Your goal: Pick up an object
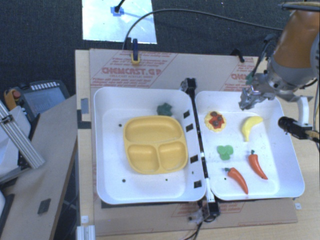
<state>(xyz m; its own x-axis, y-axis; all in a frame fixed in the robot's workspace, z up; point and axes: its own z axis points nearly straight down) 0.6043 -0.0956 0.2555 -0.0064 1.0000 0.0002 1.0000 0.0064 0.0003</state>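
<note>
The arm (295,44) reaches in over the right bin (287,184), its gripper (248,100) hanging above that bin's far edge. Whether it is apart or together cannot be told, and nothing shows clamped in it. Well left of the gripper a yellow tray (152,144) lies in the left bin (107,149). A banana (250,126) lies just below the gripper. Nearby are a pizza (215,121), two carrots (257,166) and a green piece (225,152).

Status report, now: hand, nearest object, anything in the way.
Hand above right bin's far edge, holding nothing. Banana nearest, just below it, untouched. Pizza slice beside it, apart. Nothing in the way.
</note>
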